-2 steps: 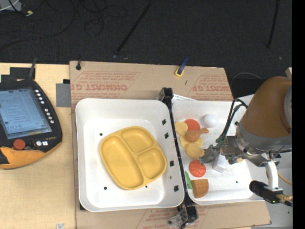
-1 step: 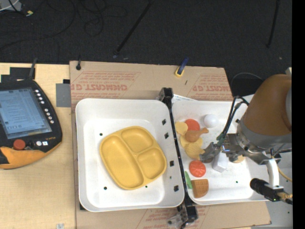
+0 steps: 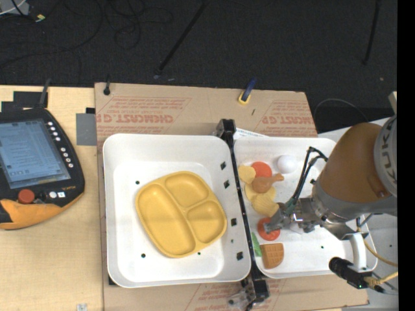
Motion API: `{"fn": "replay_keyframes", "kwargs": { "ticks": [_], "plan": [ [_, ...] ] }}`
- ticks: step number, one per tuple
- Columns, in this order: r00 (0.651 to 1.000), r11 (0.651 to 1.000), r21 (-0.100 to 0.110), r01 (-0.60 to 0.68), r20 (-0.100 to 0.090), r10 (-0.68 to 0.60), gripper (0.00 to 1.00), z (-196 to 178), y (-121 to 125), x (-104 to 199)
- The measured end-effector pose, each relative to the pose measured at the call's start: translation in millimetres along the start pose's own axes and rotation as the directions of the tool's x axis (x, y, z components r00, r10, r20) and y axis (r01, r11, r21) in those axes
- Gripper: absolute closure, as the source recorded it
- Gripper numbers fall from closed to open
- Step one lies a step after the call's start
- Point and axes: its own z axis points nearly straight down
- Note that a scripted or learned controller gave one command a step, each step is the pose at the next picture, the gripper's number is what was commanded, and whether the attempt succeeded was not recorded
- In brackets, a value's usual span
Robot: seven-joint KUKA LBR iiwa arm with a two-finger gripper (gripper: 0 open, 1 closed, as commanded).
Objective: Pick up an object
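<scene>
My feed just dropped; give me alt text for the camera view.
The arm's gripper is low in the right bin among small toy foods, over a red piece. The left bin holds a yellow divided plate.

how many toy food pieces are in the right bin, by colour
In the right bin, as far as the view shows:
red/orange: 2, red disc, red piece by the gripper
yellow: 2
brown: 2, drumstick, waffle
white: 1, egg
total: 7
</scene>
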Motion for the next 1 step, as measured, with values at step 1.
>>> {"fn": "replay_keyframes", "kwargs": {
  "ticks": [1],
  "plan": [
    [1.000,1.000,0.000,0.000,0.000,0.000,0.00,53.9,-1.0,1.5]
  ]
}}
